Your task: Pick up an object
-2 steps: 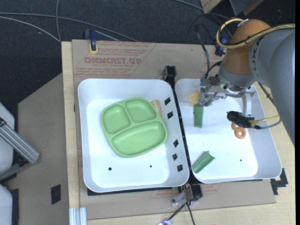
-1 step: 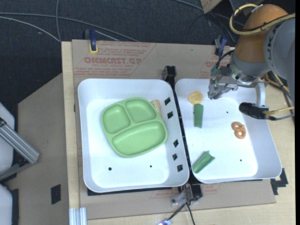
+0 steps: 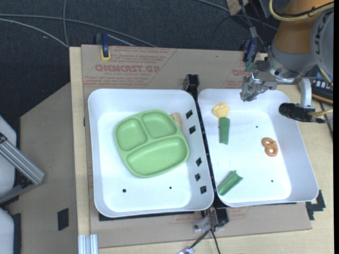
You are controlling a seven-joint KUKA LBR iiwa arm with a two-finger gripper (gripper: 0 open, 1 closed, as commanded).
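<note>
Near the upper right of the frame, the grey arm's two-finger metal gripper (image 3: 250, 92) hangs over the far rim of the right-hand shallow white bin (image 3: 302, 157); how far apart its fingers stand cannot be told, and nothing is seen between them. Below and left of it lies a small yellow lump (image 3: 221, 110), with a dark green stick-shaped piece (image 3: 224, 130) just beneath it. A small orange pretzel-shaped toy (image 3: 270, 146) sits toward the bin's right side, and a second green wedge-like piece (image 3: 229, 182) lies near its lower left corner. In the left-hand white bin (image 3: 100, 157) rests a light green divided plastic plate (image 3: 152, 142), with a small tan object (image 3: 176, 120) at its upper right edge.
</note>
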